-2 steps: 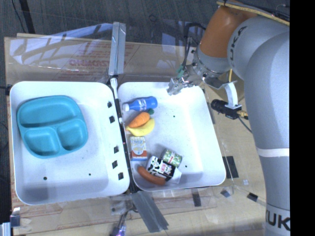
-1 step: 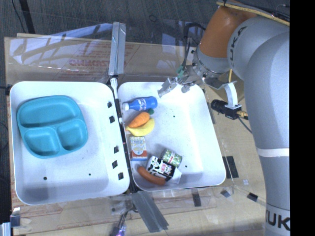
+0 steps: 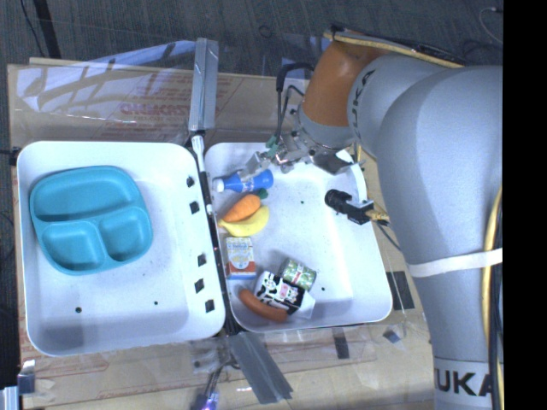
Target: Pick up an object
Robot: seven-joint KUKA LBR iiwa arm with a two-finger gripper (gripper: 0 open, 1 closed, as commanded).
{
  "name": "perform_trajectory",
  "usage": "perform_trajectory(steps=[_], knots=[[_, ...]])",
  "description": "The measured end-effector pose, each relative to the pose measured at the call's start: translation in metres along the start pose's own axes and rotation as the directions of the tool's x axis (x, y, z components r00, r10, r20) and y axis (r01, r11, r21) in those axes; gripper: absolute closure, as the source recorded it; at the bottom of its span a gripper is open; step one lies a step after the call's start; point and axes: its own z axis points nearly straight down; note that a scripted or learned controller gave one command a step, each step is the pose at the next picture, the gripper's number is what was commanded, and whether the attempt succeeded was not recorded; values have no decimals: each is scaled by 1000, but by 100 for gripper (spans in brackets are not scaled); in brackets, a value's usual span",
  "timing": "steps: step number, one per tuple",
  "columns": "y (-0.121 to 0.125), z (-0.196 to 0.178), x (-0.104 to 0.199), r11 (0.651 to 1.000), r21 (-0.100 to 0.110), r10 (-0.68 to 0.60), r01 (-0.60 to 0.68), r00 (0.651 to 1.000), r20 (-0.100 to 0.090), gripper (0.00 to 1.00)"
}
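The grey arm [image 3: 427,186] with its orange band [image 3: 329,84] reaches in over the right bin [image 3: 350,267], and its gripper [image 3: 267,162] hangs low over that bin's far left corner, just above the things gathered there. Right under the gripper lies a small blue bottle with a white cap [image 3: 244,181], on its side along the bin's left wall; whether the gripper touches it or holds it cannot be made out, and the state of its jaws cannot be told from this view. Just nearer along the same wall lie a toy carrot [image 3: 242,207] and a banana [image 3: 248,221], touching each other. Below them sits a small carton [image 3: 241,257], and at the near edge a sausage [image 3: 261,307], a black-and-white box [image 3: 280,292] and a green can [image 3: 299,274] crowd together. The left bin [image 3: 111,310] holds a blue divided tray [image 3: 90,219] at its far left side.
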Motion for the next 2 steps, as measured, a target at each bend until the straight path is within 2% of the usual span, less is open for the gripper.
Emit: perform_trajectory(steps=[1,2], knots=[[-7,7,13,1000,-6,-10,10,1000,3,0],[-23,24,24,998,25,61,-60,998,-12,0]])
